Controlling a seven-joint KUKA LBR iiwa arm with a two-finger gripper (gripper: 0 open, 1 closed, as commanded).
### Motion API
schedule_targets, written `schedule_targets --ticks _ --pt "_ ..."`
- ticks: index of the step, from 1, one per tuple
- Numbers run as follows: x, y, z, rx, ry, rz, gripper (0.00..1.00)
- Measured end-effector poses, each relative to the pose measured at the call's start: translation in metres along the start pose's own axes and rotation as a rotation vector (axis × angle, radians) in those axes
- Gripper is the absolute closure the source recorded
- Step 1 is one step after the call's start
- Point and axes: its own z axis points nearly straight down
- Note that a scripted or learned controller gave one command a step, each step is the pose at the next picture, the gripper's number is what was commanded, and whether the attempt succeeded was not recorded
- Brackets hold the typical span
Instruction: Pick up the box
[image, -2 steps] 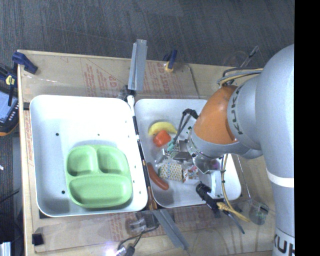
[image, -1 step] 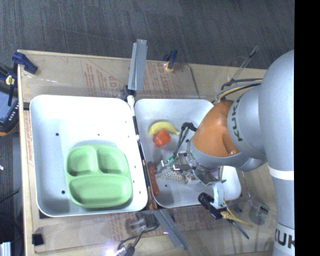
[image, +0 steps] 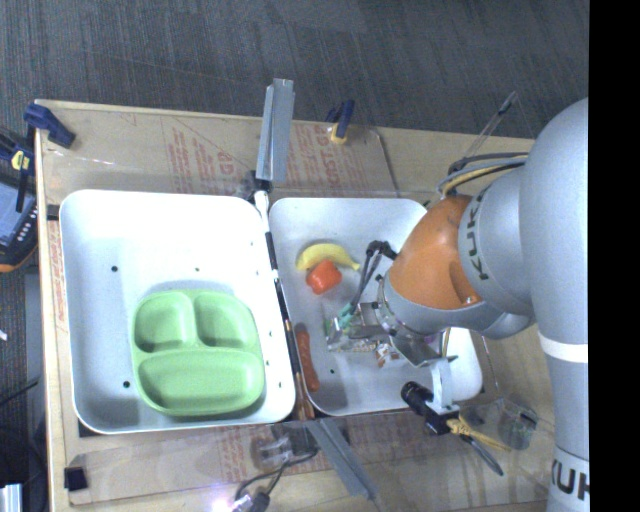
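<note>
A tray (image: 198, 355) lies in the left bin (image: 90, 230). A banana (image: 327, 256) lies in the right bin (image: 300, 215), at its far side. The gripper (image: 350, 330) is near it.

Can't see the right side of the right bin (image: 350, 215); covered by the big arm (image: 500, 260). Can't see all of the arm either, cut off at the picture's right and bottom edges.

Blurry around the gripper (image: 355, 328), near the middle of that bin. Some small bits (image: 338, 325) there, touching or just beside it, too blurry to name.

Hard to name the red thing (image: 322, 277) beside the banana (image: 325, 255). Same for the thin brown stick (image: 306, 358) along that bin's left wall.

Only part of a black and orange gadget (image: 15, 220) at the picture's left edge. Wires (image: 255, 490) cut off at the bottom edge.
</note>
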Motion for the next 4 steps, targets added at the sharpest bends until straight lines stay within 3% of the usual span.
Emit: schedule_targets --ticks 1,2,3,4 --pt "0.047 0.013 -0.105 0.005 0.003 -0.197 1.0" --pt "0.047 0.013 -0.105 0.006 0.002 -0.197 0.0" --pt "0.016 -0.011 0.011 0.002 0.002 -0.167 0.0" --pt "-0.04 -0.004 -0.137 0.005 0.002 -0.158 0.0"
